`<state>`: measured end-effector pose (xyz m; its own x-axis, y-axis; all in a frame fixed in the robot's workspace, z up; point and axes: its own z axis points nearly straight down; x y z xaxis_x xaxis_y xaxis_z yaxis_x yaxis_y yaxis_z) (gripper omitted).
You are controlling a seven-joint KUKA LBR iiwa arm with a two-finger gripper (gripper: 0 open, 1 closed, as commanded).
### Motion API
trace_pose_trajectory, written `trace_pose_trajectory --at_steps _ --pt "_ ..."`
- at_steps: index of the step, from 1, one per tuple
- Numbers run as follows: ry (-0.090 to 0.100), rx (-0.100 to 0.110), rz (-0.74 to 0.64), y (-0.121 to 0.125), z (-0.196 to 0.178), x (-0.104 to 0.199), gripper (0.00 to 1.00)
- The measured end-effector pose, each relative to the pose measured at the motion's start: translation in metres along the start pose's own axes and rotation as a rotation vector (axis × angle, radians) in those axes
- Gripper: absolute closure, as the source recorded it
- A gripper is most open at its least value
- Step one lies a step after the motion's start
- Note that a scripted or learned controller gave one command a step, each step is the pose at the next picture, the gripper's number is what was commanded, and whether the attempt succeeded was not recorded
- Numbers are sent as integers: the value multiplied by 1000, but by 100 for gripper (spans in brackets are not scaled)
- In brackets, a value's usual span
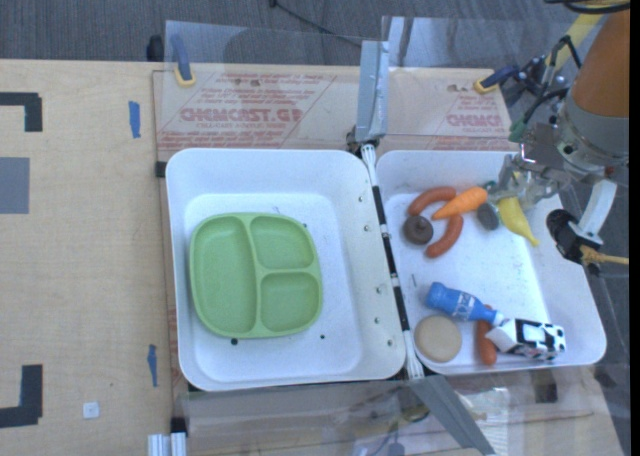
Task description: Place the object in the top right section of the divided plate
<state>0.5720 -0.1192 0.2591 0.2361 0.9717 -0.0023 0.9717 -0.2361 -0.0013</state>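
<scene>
Over the right bin's point(560, 339) far corner, the gripper point(522, 184) is lowered beside a yellow banana point(516, 216); its grasp cannot be told. Nothing has been set on the green divided plate point(256, 275).

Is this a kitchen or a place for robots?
Probably a robot test lab, not a kitchen: a grey robot arm reaches over two white bins, one holding a green divided plate, one holding toy food.
</scene>
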Motion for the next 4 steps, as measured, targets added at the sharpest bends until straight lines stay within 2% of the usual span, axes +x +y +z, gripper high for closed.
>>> trace_pose_trajectory --at_steps 1,2,3,4 --pt "2 4 -312 -27 30 82 100" --pt "1 -1 -375 26 67 109 100" --pt "2 2 -683 -15 76 196 100" --pt "1 4 -510 -56 110 247 100"
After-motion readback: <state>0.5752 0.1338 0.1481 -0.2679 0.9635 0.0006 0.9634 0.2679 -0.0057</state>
